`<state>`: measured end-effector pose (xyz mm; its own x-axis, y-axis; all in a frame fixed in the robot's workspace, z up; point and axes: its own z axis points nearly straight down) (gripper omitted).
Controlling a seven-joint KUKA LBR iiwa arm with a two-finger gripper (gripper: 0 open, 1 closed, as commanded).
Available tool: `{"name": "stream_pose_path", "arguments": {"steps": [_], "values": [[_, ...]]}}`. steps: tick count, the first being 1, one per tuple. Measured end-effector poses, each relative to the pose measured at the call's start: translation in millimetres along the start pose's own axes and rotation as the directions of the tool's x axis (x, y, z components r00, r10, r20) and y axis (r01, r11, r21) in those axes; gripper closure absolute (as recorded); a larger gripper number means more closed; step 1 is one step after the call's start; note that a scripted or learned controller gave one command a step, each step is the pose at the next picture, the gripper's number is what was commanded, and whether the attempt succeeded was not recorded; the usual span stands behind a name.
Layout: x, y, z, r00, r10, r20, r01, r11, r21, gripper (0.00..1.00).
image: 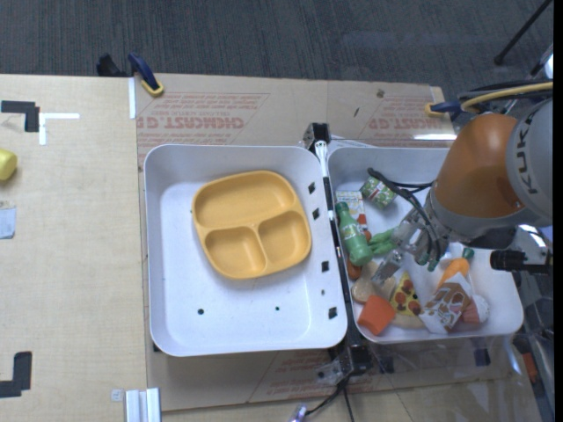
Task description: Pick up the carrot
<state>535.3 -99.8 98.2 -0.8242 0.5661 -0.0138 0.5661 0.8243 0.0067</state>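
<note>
The carrot (454, 269) is seen in the right bin (501, 323), crowded by a pizza slice (405, 297) and a wrapper (450, 308). Whether the hand (406, 249) is clenched cannot be told; a neighbour could be grabbed instead.

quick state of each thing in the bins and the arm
plate: upright in the left bin, nothing on it
carrot: lying in the right bin, not held
green bottle: lying on its side
pizza slice: lying flat
gripper: low over the right bin's clutter
</note>
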Motion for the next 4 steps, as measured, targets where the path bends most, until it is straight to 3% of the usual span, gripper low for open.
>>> {"name": "stream_pose_path", "arguments": {"steps": [1, 2, 3, 4], "values": [[-49, -55, -1, 0.908, -0.419, 0.007, 0.419, 0.908, 0.003, 0.00], [-56, -109, 4, 0.970, -0.242, -0.007, 0.243, 0.970, 0.002, 0.00], [-67, -101, -35, 0.817, -0.577, -0.006, 0.577, 0.817, -0.003, 0.00], [-68, -100, -44, 0.819, -0.574, -0.001, 0.574, 0.819, -0.003, 1.00]]}}
